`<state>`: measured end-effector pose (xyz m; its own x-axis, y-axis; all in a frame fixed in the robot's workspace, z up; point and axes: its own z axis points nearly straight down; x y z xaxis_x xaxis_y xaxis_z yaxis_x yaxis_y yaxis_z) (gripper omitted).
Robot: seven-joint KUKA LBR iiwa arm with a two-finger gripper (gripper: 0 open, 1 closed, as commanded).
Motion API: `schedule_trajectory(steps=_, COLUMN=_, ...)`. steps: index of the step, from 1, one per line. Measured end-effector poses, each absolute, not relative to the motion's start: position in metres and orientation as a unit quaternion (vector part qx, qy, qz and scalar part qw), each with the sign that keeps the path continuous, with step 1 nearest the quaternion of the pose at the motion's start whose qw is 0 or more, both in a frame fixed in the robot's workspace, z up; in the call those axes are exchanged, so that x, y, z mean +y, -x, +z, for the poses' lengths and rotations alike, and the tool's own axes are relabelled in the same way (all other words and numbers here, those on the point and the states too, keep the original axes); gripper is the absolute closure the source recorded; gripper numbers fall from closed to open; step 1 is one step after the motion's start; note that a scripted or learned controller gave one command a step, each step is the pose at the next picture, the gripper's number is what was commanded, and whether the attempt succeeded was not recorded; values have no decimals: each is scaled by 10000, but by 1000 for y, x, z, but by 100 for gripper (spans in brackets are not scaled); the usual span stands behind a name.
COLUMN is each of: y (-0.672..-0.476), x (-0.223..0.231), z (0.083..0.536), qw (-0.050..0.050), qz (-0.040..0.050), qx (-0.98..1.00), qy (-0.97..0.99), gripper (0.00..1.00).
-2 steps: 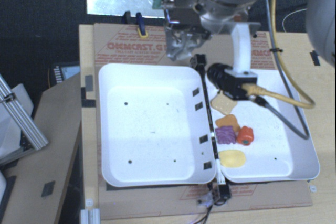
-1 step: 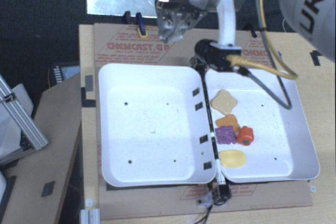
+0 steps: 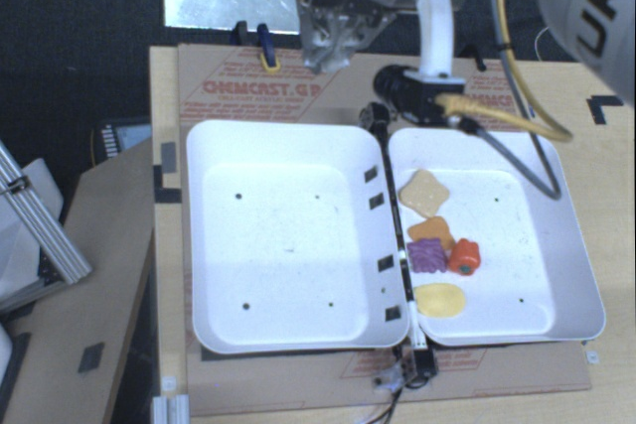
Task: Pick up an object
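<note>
— Gripper (image 3: 326, 55) first: where is it, and how wide?

— High at the far side, above the cardboard sheet (image 3: 248, 86) beyond the left bin (image 3: 214, 213). It hangs from the grey wrist and its metal tip points down toward the cardboard. Whether it is wide or narrow I cannot tell; the tip is a blurred grey mass from this angle. Nothing shows in its grasp, and it touches none of the objects.

— And the objects to pick?

— All in the right bin (image 3: 537, 243), clustered against its left wall, just beside the divider between the bins. Farthest is a tan bread-like piece (image 3: 424, 193). Nearer comes an orange piece (image 3: 433, 232), touching a purple piece (image 3: 428, 256) just below it. A red-and-orange item (image 3: 464, 256) sits right beside the purple one, on its right. Nearest lies a flat yellow piece (image 3: 439, 300), slightly apart from the rest.

— How far is the gripper from them?

— Well apart: they lie to the right and nearer on the counter (image 3: 119, 213), across the far rim of the bins.
</note>
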<state>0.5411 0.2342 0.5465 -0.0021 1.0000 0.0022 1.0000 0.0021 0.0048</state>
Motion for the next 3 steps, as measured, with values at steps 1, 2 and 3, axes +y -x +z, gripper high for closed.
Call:
schedule_trajectory(steps=1, y=-507, x=148, z=535, qw=7, qz=2, qx=7049, qy=-7093, gripper=100)
schedule_trajectory(steps=2, y=-545, x=208, z=535, qw=9, qz=22, qx=7095, qy=-7047, gripper=100)
schedule_trajectory(steps=3, y=-601, x=236, z=535, qw=13, qz=22, qx=7089, qy=-7053, gripper=100)
